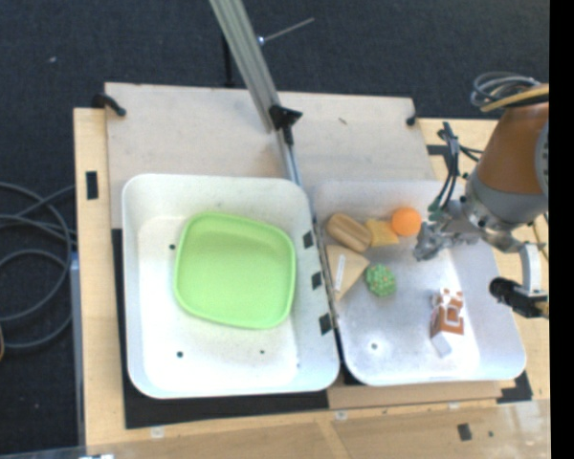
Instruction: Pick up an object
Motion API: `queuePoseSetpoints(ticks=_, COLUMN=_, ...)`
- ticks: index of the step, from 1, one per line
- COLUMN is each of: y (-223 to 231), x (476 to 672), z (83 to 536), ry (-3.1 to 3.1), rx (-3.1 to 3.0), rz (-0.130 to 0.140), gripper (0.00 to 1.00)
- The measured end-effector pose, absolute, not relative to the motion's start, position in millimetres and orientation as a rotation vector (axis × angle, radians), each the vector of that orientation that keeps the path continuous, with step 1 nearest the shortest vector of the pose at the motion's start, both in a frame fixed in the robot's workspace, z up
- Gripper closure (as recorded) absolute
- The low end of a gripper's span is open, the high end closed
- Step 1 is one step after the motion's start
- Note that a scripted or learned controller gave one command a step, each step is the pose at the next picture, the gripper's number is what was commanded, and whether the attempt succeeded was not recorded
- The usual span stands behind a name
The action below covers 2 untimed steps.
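Item one: the grey arm with orange band, entering from the right, its jaws low over the right-hand shallow white bin. We cannot tell how the jaws stand, nor do we see anything between them.

Item two, candidates for picking, all in that right bin: a small orange ball, just beside the jaws; a tan wooden loaf-shaped block with a yellowish wedge touching it; a green knobbly ball below these; a red-and-white boxy toy lying apart, nearer the front.

Item three: a lime-green square plastic plate lying flat in the left white bin.

We judge the low approach beside the orange ball to mark it as the likely target; the neighbouring wedge may crowd the grasp.
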<state>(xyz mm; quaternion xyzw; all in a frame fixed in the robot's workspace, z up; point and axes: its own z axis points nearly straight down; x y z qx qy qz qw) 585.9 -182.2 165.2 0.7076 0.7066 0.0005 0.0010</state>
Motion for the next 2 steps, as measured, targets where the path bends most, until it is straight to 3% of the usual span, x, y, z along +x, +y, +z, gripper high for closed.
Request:
queuePoseSetpoints(ticks=1, y=-183, x=588.1, z=229, ry=2.217, rx=2.218, rz=0.005, gripper=1.00)
queuePoseSetpoints(ticks=2, y=-183, x=588.5, z=246, ry=2.220, rx=2.221, rz=0.002, gripper=1.00)
